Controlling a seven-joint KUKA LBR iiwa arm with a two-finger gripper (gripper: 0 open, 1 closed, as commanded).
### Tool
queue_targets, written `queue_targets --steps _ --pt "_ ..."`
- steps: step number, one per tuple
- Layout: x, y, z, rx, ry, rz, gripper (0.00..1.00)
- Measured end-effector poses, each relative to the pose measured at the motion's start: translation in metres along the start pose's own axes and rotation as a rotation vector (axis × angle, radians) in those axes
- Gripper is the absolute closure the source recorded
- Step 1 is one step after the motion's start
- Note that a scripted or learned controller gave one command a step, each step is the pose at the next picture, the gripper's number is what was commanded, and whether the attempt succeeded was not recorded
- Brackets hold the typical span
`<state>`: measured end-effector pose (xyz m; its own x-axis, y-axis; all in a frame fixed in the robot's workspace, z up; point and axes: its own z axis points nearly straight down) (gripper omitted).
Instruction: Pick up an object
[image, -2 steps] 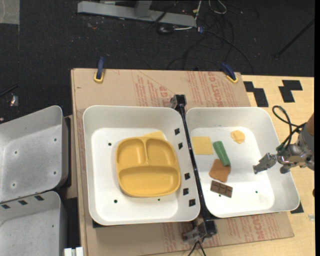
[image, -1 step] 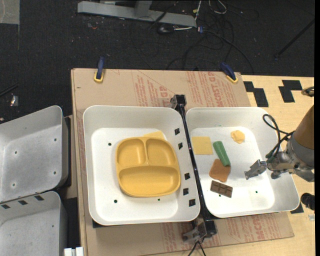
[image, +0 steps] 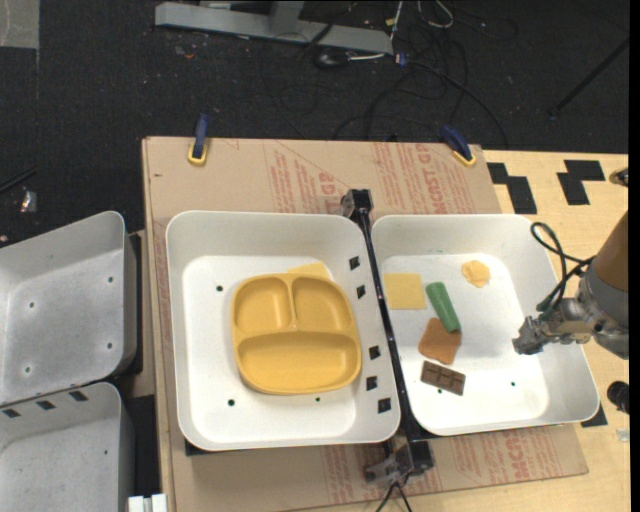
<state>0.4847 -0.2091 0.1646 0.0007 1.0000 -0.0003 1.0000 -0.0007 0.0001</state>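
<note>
Jaws (image: 528, 338) sit low over the right side of the right bin (image: 560, 400), on a grey metal wrist reaching in from the right; whether they are wide or narrow cannot be told at this angle, and nothing is seen between them. A black cable loops above the wrist. Right bin, shallow white with rounded corners, holds five items, all apart from the jaws: a flat pale yellow square (image: 404, 291) near the left wall; a green cylinder (image: 443, 306) lying at a slant just beside it; an orange-brown block (image: 439, 342), matte, touching the cylinder's lower end; a dark brown bar (image: 442, 378), flat and segmented, just below the block; and a small rounded yellow lump (image: 476, 272) near the far wall. Left bin (image: 200, 400) holds a yellow tray (image: 296, 333), smooth moulded plastic with three compartments, resting over a pale yellow sheet (image: 315, 271) whose corner shows at its far edge. Both bins rest on a brown cardboard-covered surface (image: 270, 180) bearing red print, fixed at the far edge by two clamps.
</note>
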Motion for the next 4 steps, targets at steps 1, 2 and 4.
queue_targets --steps 1,2,4 --pt "0.005 0.009 -0.059 -0.006 -0.002 -0.004 1.00" --pt "0.006 0.009 -0.038 0.001 0.000 0.000 1.00" --pt "0.106 0.032 -0.046 0.000 0.002 -0.008 1.00"
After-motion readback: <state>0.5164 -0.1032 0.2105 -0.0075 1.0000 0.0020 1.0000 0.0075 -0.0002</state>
